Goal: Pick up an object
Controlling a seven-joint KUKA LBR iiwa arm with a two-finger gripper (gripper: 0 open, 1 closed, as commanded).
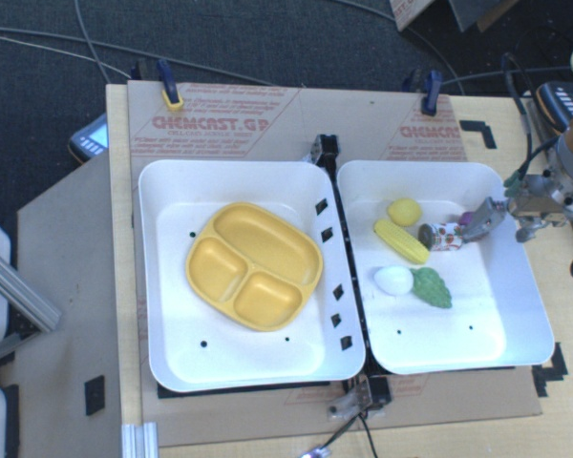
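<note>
In the camera view, nearest the lens is the bench [95,256] edge at six o'clock, and just above it the two white bins side by side. The left bin [162,351] holds a yellow divided tray [255,266], lying flat near its middle. The right bin [516,322] carries the likely targets, clustered toward its ten o'clock part: a yellow ball [404,211], a corn cob [401,240] just below it, a white egg [393,281] and a green leafy piece [432,288] side by side, and a small red-and-white item [441,236] at the cluster's three o'clock. The pincer [479,221] reaches in from three o'clock (low over the bin, by the look of it), its tip close to that small item; whether it is apart or together I cannot tell. Nothing appears lifted, so I judge the pick not yet made: closing and raising remain.
</note>
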